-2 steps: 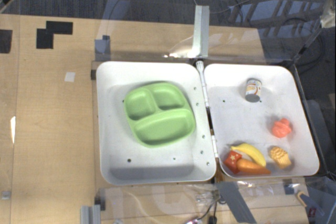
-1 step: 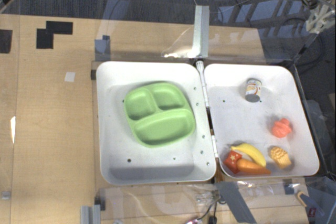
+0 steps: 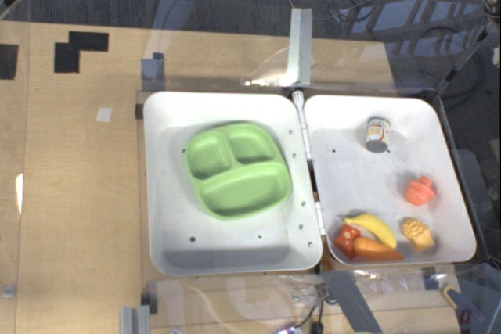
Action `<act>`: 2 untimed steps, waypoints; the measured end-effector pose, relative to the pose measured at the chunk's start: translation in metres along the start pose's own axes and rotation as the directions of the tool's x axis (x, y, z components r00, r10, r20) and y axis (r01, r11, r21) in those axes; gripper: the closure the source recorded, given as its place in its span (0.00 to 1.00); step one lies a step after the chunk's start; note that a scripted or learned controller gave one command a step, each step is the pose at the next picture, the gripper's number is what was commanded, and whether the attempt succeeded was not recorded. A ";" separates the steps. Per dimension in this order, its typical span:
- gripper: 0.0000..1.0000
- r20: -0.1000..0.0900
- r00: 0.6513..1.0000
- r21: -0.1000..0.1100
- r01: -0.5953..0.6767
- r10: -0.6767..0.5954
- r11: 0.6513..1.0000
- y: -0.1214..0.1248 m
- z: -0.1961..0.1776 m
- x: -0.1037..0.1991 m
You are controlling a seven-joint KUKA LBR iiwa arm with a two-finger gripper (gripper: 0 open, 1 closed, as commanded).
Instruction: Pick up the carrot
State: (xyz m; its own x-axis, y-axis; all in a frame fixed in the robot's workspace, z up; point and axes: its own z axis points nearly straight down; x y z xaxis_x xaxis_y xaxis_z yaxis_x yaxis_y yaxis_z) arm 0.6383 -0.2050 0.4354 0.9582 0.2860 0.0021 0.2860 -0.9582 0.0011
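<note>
The carrot (image 3: 376, 249) is orange and lies along the near edge of the right bin (image 3: 344, 168), towards its near left corner. A yellow banana (image 3: 373, 228) lies just behind the carrot, touching or nearly touching it. A small red fruit (image 3: 347, 236) sits at the carrot's left end.
The left bin (image 3: 164, 168) holds a green divided plate (image 3: 237, 169). In the right bin a small can (image 3: 377, 134) stands at the back, an orange-red lumpy toy (image 3: 420, 191) sits at the right, and a yellow-brown pastry-like piece (image 3: 417, 232) lies near the front right corner.
</note>
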 end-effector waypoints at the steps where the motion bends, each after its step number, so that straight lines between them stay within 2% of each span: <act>1: 1.00 -0.001 0.998 -0.001 -0.055 0.055 0.998 0.005 0.000 0.023; 2: 1.00 -0.002 0.998 0.000 -0.068 0.068 0.998 0.005 -0.001 0.024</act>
State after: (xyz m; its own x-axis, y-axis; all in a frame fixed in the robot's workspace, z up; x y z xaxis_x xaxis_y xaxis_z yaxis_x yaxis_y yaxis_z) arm 0.6632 -0.2031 0.4364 0.9755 0.2200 0.0043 0.2200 -0.9755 0.0014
